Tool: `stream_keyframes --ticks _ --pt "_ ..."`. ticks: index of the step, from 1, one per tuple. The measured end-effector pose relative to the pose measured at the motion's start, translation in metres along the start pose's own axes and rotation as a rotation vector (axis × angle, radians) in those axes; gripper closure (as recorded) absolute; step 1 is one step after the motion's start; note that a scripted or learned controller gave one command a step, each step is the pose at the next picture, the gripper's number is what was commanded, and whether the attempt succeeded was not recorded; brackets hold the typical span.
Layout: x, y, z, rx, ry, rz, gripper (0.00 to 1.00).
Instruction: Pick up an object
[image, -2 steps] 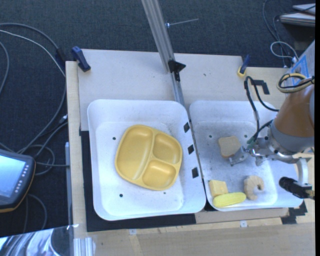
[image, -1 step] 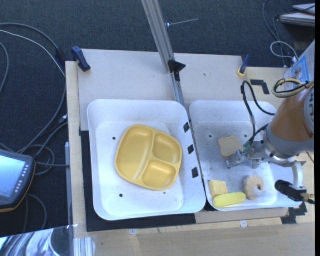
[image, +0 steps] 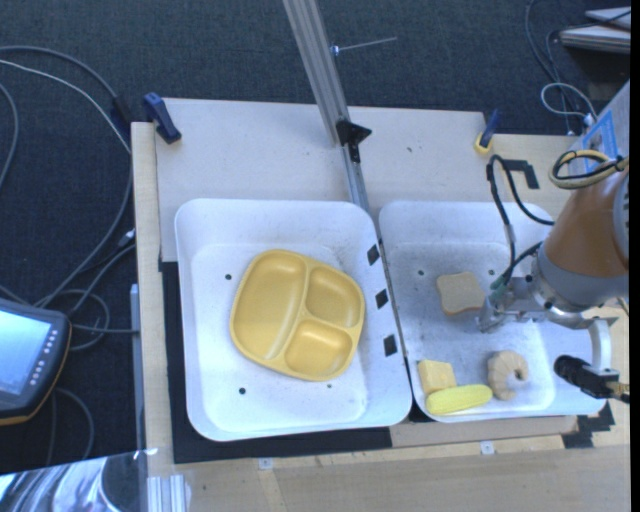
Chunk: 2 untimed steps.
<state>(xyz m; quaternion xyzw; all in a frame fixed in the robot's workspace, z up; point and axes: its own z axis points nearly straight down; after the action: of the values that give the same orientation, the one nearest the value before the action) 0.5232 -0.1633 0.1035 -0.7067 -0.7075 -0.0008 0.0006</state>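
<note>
A grey KUKA arm with an orange band above its wrist reaches in from the right edge of the bench, bent low over the right-hand shallow white bin. Its two-finger gripper points leftward and down, its metal tip sitting just beside the right edge of a tan, toast-shaped slice of toy bread that lies flat near the middle of that bin. Whether the tip touches the slice cannot be told, and whether the fingers are spread or pressed together cannot be told either; nothing is seen between them.

Nearer the front of the same bin lie three more pieces: a pale beige, lumpy ring-shaped toy pastry, a small pale-yellow cheese-like block, and a bright yellow, rounded, banana-like piece resting along the front wall, touching or almost touching the block. All three lie apart from the gripper.

The left-hand shallow white bin holds a yellow plastic divided plate with three compartments, lying flat and turned at a slant. A grey metal pole rises from between the bins at the back. Black cables loop beside the arm.
</note>
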Motion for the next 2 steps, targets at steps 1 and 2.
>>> stream_keyframes --ticks 1,2 --pt "0.005 -0.005 -0.06 -0.006 -0.003 -0.001 1.0" --pt "0.001 0.002 -0.123 -0.008 -0.005 -0.001 1.0"
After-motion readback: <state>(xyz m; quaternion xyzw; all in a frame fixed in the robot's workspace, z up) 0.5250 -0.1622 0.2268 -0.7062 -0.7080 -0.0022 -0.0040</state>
